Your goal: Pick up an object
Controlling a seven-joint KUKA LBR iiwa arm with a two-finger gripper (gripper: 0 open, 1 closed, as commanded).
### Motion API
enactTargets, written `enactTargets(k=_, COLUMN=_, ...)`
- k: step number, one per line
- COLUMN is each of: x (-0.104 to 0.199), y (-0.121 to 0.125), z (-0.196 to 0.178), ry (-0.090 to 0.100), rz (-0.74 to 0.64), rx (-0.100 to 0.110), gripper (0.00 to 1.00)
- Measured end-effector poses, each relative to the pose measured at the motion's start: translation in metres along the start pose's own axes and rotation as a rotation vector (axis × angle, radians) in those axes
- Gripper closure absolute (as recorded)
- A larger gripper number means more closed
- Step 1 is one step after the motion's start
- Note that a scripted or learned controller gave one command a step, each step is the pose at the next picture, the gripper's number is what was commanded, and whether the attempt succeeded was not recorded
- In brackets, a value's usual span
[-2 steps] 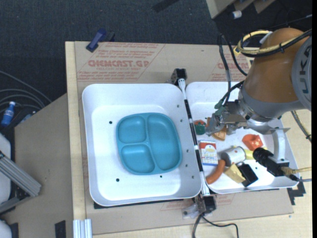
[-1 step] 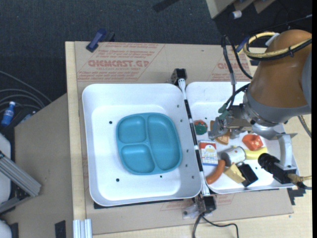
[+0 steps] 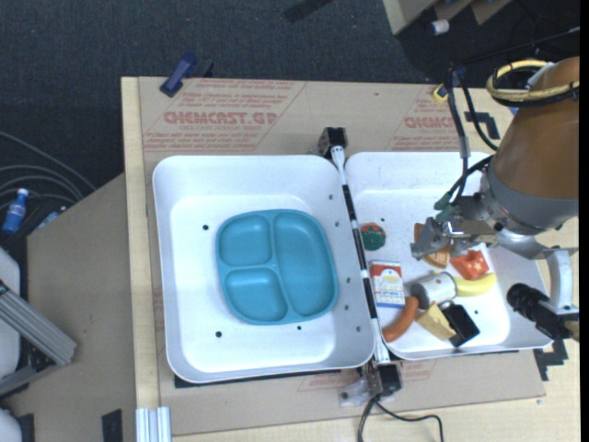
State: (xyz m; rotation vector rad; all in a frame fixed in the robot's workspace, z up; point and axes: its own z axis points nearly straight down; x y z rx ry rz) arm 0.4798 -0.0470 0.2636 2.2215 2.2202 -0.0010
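My gripper [image 3: 433,243] hangs low over the right bin [image 3: 405,178], its metal fingers pointing down just left of a red object [image 3: 473,263] and above a white cup-like piece [image 3: 439,286]. Around it lie a yellow banana-shaped piece [image 3: 473,286], an orange sausage [image 3: 401,319], a small white and red carton [image 3: 386,282], a green and orange ball [image 3: 372,237], a yellow wedge [image 3: 432,320] and a black block [image 3: 458,324]. I see nothing clearly between the fingers.
The left bin [image 3: 184,247] holds a blue divided plate [image 3: 275,265]. A black divider bar [image 3: 353,238] runs between the two bins. The arm's grey and orange body [image 3: 543,145] covers the right bin's far right part.
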Motion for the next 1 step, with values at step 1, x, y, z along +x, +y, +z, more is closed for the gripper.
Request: enactTargets(k=1, x=-0.0154, y=-0.0005, z=-0.003, ry=0.0, rz=0.0, rx=-0.001, gripper=1.0)
